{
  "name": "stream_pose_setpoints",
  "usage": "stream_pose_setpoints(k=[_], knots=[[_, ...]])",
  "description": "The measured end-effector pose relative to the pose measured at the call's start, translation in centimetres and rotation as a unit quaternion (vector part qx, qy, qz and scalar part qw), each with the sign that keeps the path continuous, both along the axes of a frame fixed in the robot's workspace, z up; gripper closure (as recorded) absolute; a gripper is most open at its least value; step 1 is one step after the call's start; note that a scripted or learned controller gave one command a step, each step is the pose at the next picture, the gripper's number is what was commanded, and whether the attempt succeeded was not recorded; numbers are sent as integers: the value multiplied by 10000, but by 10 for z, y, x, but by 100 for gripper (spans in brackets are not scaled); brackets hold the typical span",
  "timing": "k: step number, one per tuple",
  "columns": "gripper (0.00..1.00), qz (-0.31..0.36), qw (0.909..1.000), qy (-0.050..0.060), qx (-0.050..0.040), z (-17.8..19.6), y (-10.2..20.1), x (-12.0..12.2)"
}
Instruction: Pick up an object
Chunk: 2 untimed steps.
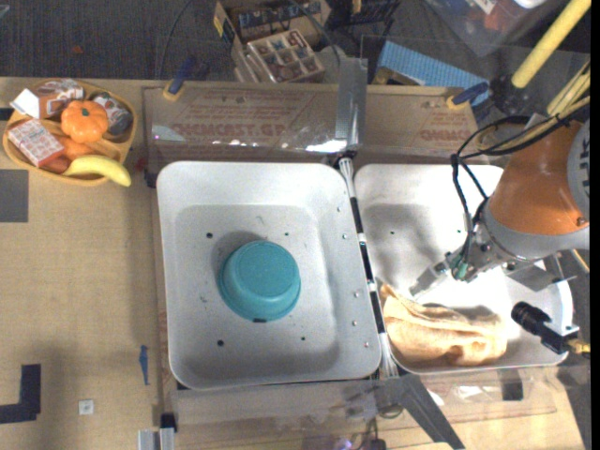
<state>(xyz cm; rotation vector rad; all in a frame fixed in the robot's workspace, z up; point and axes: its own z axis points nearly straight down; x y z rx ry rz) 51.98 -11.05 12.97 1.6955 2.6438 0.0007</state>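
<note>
A teal bowl (261,279) lies upside down in the middle of the left bin (187,204). A crumpled tan cloth (441,331) sits along the front edge of the right bin (403,204). My gripper (441,275) hangs low in the right bin, just above the cloth's back edge and to the right of the bin's centre. Its fingers point down and to the left, and nothing shows between them. The arm with its orange band (534,200) comes in from the right and covers the bin's right side.
A yellow dish (23,153) with a small pumpkin, a banana and boxes stands on the bench at the back left. Cardboard flaps (253,115) line the back of both bins. Cables loop from the arm over the right bin.
</note>
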Motion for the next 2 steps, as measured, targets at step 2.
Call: stream_pose_setpoints(k=[2], knots=[[0, 1139, 9935, -3, 0, -17, -17, 13]])
